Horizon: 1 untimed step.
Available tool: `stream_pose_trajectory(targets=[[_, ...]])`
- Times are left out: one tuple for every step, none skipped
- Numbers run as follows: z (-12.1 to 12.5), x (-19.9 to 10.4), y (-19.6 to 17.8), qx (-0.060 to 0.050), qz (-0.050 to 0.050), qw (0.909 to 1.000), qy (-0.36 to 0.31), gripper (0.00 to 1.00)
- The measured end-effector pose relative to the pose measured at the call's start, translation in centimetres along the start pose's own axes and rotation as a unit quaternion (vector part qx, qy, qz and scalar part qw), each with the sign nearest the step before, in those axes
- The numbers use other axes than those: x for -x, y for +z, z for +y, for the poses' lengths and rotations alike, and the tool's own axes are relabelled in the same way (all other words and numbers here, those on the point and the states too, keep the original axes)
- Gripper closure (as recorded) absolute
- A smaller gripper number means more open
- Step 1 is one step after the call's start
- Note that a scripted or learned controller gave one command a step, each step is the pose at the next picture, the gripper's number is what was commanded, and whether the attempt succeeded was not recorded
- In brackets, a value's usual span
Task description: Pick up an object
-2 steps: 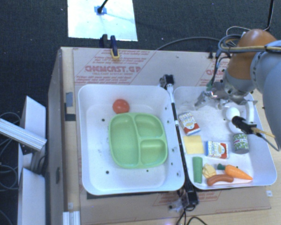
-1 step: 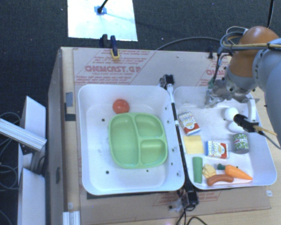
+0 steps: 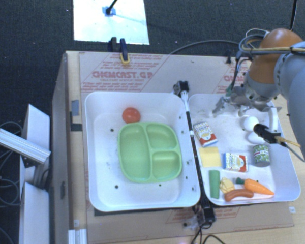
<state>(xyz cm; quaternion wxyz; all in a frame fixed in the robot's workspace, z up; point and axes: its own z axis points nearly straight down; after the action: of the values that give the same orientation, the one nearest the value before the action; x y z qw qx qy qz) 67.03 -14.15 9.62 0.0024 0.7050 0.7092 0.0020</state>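
Reaching from the right, arm (image 3: 284, 60) bent low over right bin (image 3: 290, 179).

I see two white bins: the left bin (image 3: 99, 187) holds a pale green divided plate (image 3: 149, 152) and a red-orange tomato (image 3: 131, 115). In the right bin (image 3: 290, 179) I make out a yellow cheese square (image 3: 211, 157), an orange carrot (image 3: 257, 187), a green stick (image 3: 214, 183) and a white egg (image 3: 249, 122). The arm (image 3: 284, 60) is grey, banded orange.

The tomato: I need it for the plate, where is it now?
In the camera view the tomato lies in the left bin, toward its far side, just beyond the far left corner of the green divided plate.
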Motion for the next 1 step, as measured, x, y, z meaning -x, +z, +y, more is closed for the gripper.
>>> stream_pose_trajectory(targets=[[-0.20, 4.92, 1.18, -0.002, 0.000, 1.0000, 0.002, 0.00]])
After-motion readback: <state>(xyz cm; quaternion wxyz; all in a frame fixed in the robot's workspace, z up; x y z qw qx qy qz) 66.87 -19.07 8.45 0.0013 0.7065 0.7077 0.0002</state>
